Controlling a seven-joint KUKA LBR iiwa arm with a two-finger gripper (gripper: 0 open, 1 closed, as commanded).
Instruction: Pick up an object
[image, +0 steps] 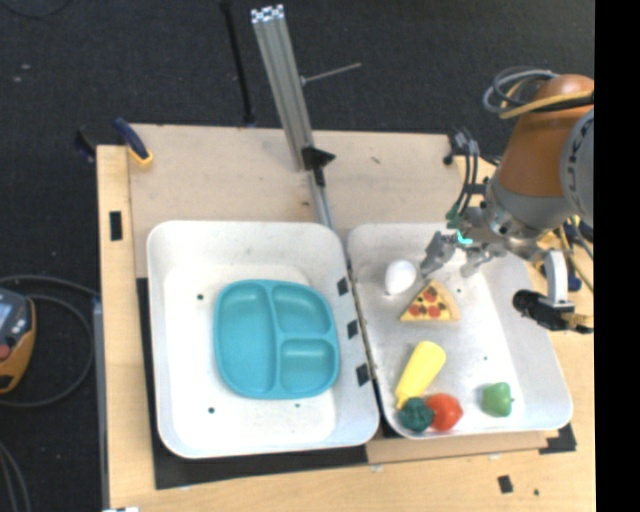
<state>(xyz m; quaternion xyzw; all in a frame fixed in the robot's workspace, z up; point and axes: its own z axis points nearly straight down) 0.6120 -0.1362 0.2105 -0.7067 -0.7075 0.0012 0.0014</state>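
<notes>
The pizza slice (431, 303) lay flat in the right bin (530, 395), near the bin's far end, with a small white egg (400, 276) just beside it on the left. Nearer the camera sat a yellow corn cob (420, 369) on a slant, its lower end touching a tomato (438, 411) with a green top, and a green pepper (496, 398) stood apart in the near right corner.

The gripper (458, 255) hung above the far end of that bin, its two fingers (437, 251) spread open with nothing between them, roughly over the gap between the egg and the pizza slice. Nothing had been picked up.

From there the likeliest fault looked like a miss between targets. If the arm dropped straight down, one finger could land on the egg and the other on the slice's tip, so the jaws would close on neither. The egg, being round and smooth, would probably roll or squirt away under a glancing touch. The slice seemed thin and flat against the bin floor, so the fingers might scrape over it or push it toward the wall without getting under an edge.

The left bin (180, 300) held a blue divided plate (275, 338), well apart from the gripper. Both bins rested on the wooden worktop (220, 170).
</notes>
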